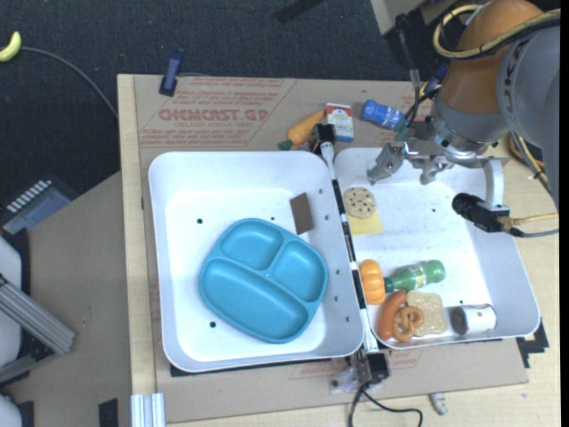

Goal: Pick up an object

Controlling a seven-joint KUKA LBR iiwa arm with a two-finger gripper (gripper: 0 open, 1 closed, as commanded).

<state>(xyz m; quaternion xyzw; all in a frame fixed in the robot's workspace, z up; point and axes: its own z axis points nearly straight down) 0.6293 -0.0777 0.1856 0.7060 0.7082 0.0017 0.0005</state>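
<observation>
My gripper (407, 168) hangs over the back of the right bin (507, 265), its fingers spread apart with nothing between them. Just to its left lies a round cookie (359, 202) on a yellow slice (367, 223). Nearer the front of that bin are an orange pumpkin (371, 279), a green bottle (414, 275), a pretzel (403, 318) beside a slice of toast (428, 313), and a small white and black cylinder (474, 318).
The left bin (178, 203) holds a blue divided plate (263, 278) and a brown block (302, 212). Behind the bins on the cardboard lie an orange item (303, 129), a small carton (339, 121), a blue bottle (382, 114) and a blue clip (171, 71).
</observation>
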